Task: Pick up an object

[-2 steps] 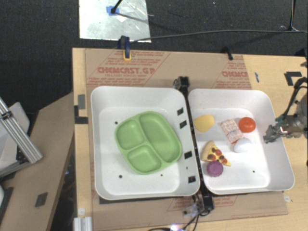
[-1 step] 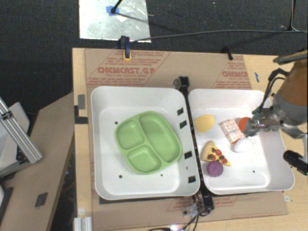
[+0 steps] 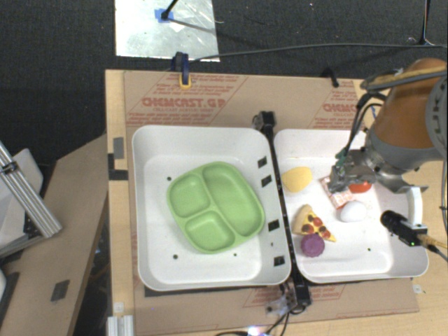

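In the right bin [image 3: 392,261], nearest the camera, lie a purple piece [image 3: 312,245] and a pizza slice [image 3: 311,222] — just beyond them a white egg [image 3: 352,211] and a yellow lemon [image 3: 297,179]. The left bin [image 3: 150,208] holds a green divided tray [image 3: 214,206]. The hand [image 3: 341,180] hovers low beside a red-and-white object [image 3: 339,194] — whether it grips anything, I cannot tell.

Divided plate [image 3: 215,206] in left bin [image 3: 150,187] (toys [image 3: 311,224] in right bin [image 3: 392,261]).
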`<action>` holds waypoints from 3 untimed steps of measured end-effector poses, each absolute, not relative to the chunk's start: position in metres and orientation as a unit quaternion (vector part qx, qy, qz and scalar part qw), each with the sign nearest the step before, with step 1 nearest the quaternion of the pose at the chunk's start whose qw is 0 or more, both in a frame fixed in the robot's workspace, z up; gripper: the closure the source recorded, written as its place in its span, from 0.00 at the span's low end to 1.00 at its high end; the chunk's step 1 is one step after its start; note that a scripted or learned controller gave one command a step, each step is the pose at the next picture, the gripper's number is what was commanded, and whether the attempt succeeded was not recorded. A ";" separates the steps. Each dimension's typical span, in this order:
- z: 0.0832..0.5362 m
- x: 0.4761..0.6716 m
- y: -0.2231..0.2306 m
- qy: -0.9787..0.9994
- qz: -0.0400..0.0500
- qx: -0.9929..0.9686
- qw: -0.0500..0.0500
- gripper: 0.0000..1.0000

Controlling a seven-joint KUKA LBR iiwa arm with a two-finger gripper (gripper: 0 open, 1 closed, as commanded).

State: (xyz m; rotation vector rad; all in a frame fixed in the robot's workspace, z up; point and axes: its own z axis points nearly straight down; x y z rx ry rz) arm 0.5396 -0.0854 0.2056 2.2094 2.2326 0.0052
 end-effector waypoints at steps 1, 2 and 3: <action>0.208 0.564 -0.041 0.711 0.002 0.704 0.001 1.00; 0.218 0.584 0.004 0.710 0.002 0.704 0.001 1.00; 0.212 0.601 0.058 0.711 0.002 0.704 0.000 1.00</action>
